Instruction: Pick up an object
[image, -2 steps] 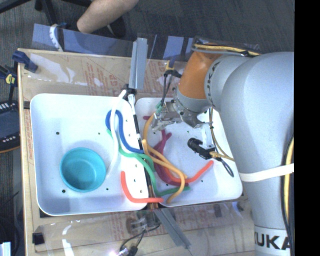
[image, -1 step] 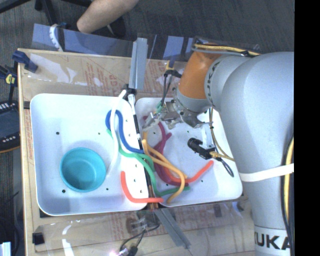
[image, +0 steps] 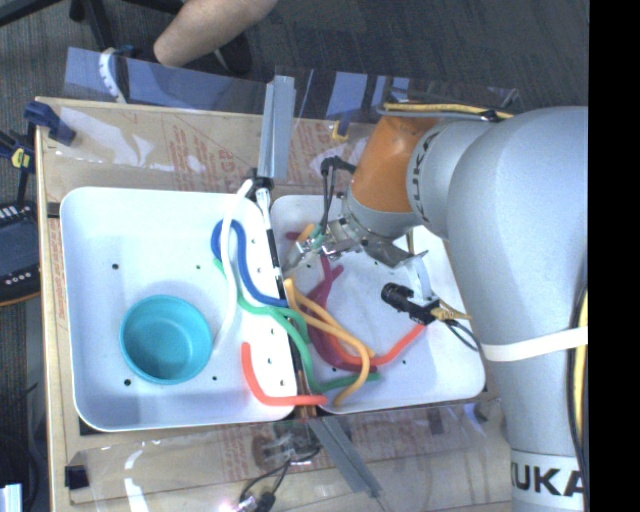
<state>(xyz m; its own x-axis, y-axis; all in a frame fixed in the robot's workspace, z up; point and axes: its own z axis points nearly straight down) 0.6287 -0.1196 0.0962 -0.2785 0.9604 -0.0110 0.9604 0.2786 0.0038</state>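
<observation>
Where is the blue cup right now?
The blue cup sits in the left bin, near its lower-left corner, left of the tangled colored ropes.

Arm (image: 520, 260): 1 bulky grey body, smooth rounded casing with a soft sheen. Orange band (image: 385, 170) above the wrist, glossy. White strap (image: 535, 345) wrapped across the grey casing. Lettering "KUKA" (image: 545, 482) in dark capitals low on the casing, partly cut off. Yellow-and-black cable (image: 440, 108) along the top of the orange band. Gripper (image: 325, 240): metallic, small coloured wires at its base. Black connector (image: 400, 297) with thin dark leads beside it.
</observation>
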